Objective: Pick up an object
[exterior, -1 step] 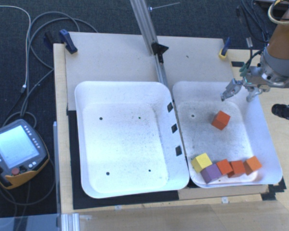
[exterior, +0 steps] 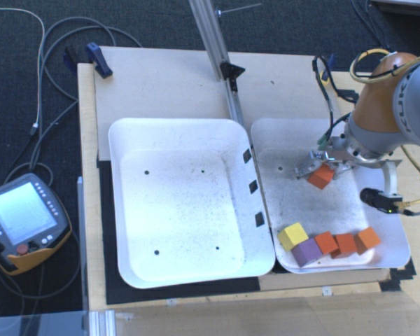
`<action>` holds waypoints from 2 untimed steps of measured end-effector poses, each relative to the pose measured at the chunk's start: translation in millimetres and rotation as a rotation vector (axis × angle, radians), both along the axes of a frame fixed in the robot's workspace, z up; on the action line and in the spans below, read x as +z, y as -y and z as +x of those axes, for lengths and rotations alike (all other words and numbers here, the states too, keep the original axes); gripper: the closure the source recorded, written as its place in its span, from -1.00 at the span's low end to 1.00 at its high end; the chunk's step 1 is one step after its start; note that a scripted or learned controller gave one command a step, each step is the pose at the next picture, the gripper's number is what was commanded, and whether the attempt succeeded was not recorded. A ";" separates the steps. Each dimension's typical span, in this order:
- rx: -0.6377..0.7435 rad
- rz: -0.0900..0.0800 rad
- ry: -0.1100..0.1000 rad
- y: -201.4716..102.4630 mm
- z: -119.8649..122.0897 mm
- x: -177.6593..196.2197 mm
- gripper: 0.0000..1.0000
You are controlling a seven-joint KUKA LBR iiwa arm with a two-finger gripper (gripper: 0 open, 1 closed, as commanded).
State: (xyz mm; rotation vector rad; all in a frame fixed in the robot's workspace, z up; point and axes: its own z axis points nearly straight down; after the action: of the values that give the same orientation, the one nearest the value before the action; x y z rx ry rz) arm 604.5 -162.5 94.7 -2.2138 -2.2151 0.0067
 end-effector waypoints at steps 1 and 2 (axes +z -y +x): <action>0.001 -0.002 0.011 0.4 3.2 16.3 1.00; 0.009 0.000 0.019 -102.8 3.2 109.4 1.00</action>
State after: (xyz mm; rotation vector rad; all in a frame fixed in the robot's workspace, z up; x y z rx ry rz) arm 607.7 -59.7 204.1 -2.2130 -2.2350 -0.0135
